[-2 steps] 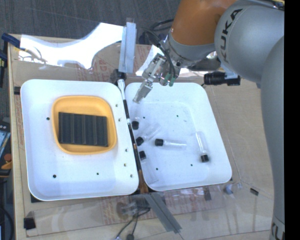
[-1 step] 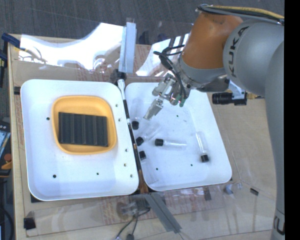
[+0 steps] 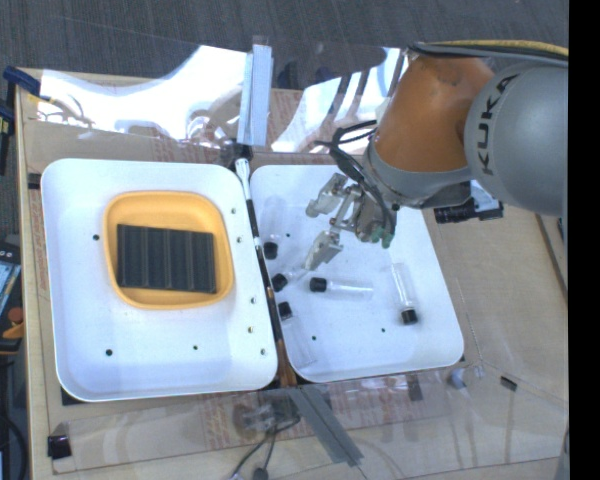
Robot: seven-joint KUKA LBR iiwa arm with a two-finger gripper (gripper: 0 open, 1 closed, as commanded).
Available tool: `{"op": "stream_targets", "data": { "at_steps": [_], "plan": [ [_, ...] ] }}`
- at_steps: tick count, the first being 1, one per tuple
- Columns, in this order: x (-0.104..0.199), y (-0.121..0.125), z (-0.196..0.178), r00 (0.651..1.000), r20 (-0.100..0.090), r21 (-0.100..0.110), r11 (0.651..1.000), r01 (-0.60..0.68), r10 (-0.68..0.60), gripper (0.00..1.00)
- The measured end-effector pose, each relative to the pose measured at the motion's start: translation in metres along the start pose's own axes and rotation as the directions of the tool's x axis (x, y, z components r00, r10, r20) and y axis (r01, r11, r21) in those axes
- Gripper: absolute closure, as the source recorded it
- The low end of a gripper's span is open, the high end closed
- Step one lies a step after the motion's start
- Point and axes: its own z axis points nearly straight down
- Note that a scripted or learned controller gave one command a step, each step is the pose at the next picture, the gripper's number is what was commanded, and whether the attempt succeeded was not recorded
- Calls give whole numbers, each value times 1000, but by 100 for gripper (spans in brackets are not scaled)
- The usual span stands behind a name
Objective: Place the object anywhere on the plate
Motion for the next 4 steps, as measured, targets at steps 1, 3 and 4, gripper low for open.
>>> {"op": "stream_targets", "data": {
  "at_steps": [1, 3, 4],
  "plan": [
    [6, -25, 17, 972, 1, 0, 972, 236, -236, 0],
    [56, -39, 7, 838, 1, 0, 838, 545, -545, 0],
    [-24, 20, -47, 865, 6, 2, 865, 502, -502, 0]
  ]
}}
